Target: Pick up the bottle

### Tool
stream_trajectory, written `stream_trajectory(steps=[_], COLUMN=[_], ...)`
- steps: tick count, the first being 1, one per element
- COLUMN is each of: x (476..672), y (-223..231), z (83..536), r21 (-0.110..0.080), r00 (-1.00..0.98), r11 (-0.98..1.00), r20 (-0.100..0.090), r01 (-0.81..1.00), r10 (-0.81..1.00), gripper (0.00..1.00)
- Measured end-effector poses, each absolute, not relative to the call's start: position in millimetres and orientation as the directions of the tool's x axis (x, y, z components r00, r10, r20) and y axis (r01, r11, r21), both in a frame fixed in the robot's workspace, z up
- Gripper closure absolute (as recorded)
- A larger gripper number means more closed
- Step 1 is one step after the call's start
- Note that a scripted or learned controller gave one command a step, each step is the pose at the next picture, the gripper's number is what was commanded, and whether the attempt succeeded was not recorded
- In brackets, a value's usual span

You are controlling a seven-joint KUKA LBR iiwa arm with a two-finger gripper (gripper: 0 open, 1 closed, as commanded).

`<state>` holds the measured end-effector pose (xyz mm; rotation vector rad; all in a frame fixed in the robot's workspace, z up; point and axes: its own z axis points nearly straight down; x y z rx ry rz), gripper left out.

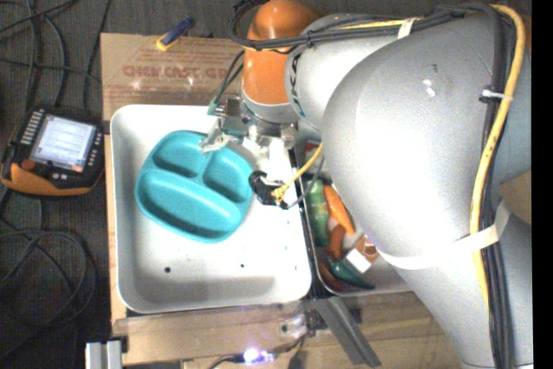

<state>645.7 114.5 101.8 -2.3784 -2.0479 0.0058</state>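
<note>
- The grey arm [415, 143] reaches in from the right, its orange band [272, 47] above the far edge of the left bin [173, 272].
- The gripper [246, 143] hangs over the right far corner of that bin, just beside a teal divided tray [194, 186].
- Whether the jaws are apart or together, I cannot tell.
- In the right bin [324, 285], mostly hidden under the arm, lie orange, green and white things [341, 246]; which of them is the bottle I cannot tell.
- A handheld pendant [56, 147] lies left of the worktop.
</note>
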Motion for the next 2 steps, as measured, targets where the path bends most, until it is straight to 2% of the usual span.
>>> stream_trajectory(steps=[1, 2], x=[616.3, 626.5], y=[121, 153], z=[93, 91], r21=[0.020, 0.015], r00=[0.233, 0.511], r11=[-0.234, -0.511], r20=[0.015, -0.010], r01=[0.972, 0.859], r10=[0.972, 0.859], gripper=[0.00, 0.00])
